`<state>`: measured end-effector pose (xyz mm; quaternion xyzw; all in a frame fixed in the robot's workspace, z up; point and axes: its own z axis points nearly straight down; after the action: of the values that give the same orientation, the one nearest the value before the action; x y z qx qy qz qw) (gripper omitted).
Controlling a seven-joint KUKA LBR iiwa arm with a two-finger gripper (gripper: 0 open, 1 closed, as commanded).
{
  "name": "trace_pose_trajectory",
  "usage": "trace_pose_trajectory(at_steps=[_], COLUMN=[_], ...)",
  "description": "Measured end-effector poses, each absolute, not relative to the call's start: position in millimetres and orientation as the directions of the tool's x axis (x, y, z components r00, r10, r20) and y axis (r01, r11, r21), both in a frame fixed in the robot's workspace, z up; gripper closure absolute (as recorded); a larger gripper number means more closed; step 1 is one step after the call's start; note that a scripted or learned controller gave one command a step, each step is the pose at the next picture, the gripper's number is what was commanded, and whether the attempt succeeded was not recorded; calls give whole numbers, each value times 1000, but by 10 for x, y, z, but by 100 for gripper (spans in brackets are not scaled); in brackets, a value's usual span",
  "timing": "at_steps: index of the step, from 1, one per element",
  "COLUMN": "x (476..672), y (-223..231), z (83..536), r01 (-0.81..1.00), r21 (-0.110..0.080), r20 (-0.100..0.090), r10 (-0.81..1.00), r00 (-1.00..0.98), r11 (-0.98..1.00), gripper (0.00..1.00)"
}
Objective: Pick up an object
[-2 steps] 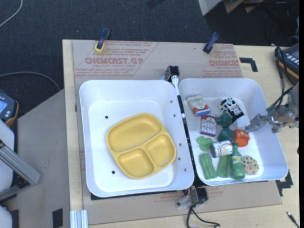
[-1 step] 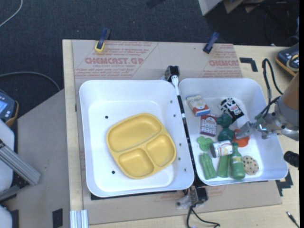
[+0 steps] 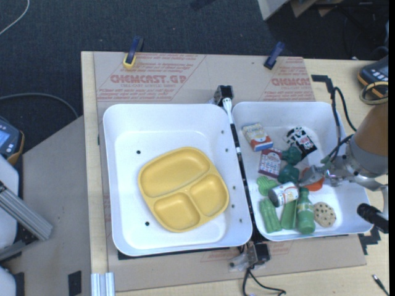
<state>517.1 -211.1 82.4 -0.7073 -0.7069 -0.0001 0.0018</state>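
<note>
Two shallow white bins side by side on a bench covered with brown board printed in red lettering.

1. On the board's far edge: a yellow-and-blue clamp (image 3: 131, 53) towards the left, a blue clamp (image 3: 274, 55) further right.
2. Left bin (image 3: 117, 165): a yellow three-compartment plate (image 3: 183, 189), lying flat and turned at a slant, near the bin's middle.
3. Between the bins at their far ends: a black clip (image 3: 223, 94).
4. Right bin (image 3: 278, 111), holding every candidate for picking, crowded into its middle and near end:
- a small white carton (image 3: 258, 136) with red and blue print, towards the far left;
- a red-and-white packet (image 3: 270, 163) just nearer than the carton;
- a green stick-shaped toy vegetable (image 3: 270, 214) along the near left side;
- a small can (image 3: 284, 195) on its side, resting across the green pieces;
- a dark green toy (image 3: 289, 167) just beyond the can, shape unclear;
- a black-and-white cow-patterned item (image 3: 301, 139) at the far right of the cluster;
- a green bottle (image 3: 304, 211), lying lengthwise, touching the can;
- a round speckled cookie (image 3: 324, 214) just beside the bottle, at the near right.
5. Grey arm (image 3: 370, 147) reaching in from the right, over the right bin's right wall.
6. Gripper (image 3: 322, 174) low over the right bin, just right of the dark green toy and beyond the cookie, with a small orange piece (image 3: 315, 182) directly beside it. Spread or pressed together: cannot tell. Nothing seen pinched.
</note>
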Motion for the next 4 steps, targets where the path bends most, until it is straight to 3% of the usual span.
trace_pose_trajectory(at_steps=[1, 2, 4], x=[5178, 5127, 5123], y=[-2122, -2190, -2190], z=[954, 1548, 2268], r01=[1000, 1000, 1000], r21=[2, 6, 6], r20=[-1, -4, -3], r10=[1000, 1000, 1000], r00=[0, 1, -1], r11=[0, -1, 1], gripper=[100, 100, 100])
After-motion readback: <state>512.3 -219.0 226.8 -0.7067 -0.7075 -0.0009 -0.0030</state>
